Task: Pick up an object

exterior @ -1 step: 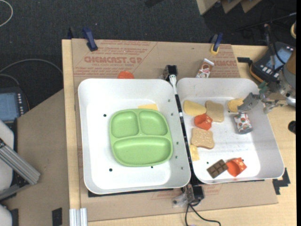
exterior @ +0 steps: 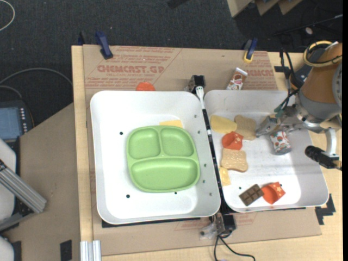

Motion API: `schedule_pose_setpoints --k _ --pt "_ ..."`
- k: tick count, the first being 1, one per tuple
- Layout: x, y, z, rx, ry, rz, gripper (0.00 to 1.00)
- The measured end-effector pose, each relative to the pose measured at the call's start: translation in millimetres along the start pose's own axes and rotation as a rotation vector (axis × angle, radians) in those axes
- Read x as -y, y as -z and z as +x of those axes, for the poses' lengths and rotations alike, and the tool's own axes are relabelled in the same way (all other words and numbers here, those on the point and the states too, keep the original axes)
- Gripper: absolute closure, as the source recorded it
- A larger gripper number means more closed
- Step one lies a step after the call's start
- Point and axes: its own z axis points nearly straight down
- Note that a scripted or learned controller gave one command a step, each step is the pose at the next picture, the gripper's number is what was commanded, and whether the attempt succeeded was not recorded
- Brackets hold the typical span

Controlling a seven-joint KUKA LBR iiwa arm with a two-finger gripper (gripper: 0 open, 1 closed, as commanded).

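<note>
My gripper [exterior: 276, 128] hangs low over the back right part of the right bin [exterior: 304, 178], below the orange-banded wrist. A small white carton with red print [exterior: 281, 142] lies right under it, touching or nearly touching it; I cannot see whether it is held. Left of the gripper lie a tan cookie [exterior: 246, 125], a pale yellow slice [exterior: 222, 124] and a red toy fruit [exterior: 232, 141]. Nearer the front are a toast slice [exterior: 234, 160], a small yellow piece [exterior: 224, 175], a brown chocolate bar [exterior: 250, 194] and a red piece [exterior: 273, 192].
The left bin [exterior: 109, 124] holds a green divided plate [exterior: 162, 158] with a yellow slice [exterior: 171, 124] behind it. On the bench behind the bins lie a small carton [exterior: 236, 79] and an orange item [exterior: 144, 86]. Blue clamps [exterior: 103, 44] grip the back edge.
</note>
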Motion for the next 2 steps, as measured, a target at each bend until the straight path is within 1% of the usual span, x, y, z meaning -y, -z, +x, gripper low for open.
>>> schedule_pose_setpoints --k 1,2 --pt "32 5 7 0.003 -0.004 0.002 0.00" --pt "31 16 7 0.005 -0.004 -0.003 1.00"
